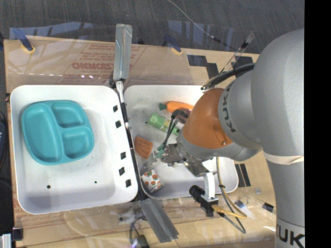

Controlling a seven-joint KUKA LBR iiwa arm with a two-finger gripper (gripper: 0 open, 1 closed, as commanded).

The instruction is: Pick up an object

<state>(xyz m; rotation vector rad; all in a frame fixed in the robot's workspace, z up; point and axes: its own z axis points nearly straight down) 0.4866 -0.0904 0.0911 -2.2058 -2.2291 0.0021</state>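
— What is seen nearest? 
— The arm (pixel 269 112), over the right bin (pixel 135 94). 
— And the jaws (pixel 168 154)? 
— Their opening cannot be told. An orange-patterned cup (pixel 152 180) is seen just below-left; a green bottle (pixel 160 122) just above.

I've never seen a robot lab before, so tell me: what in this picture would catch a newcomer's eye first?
The big grey arm with its orange band dominates the right side, bent low over the right bin. Next comes the teal divided tray, lying alone in the left bin. Beneath the arm, small things are scattered in the right bin: an orange carrot-like piece, a green item and a patterned cup.
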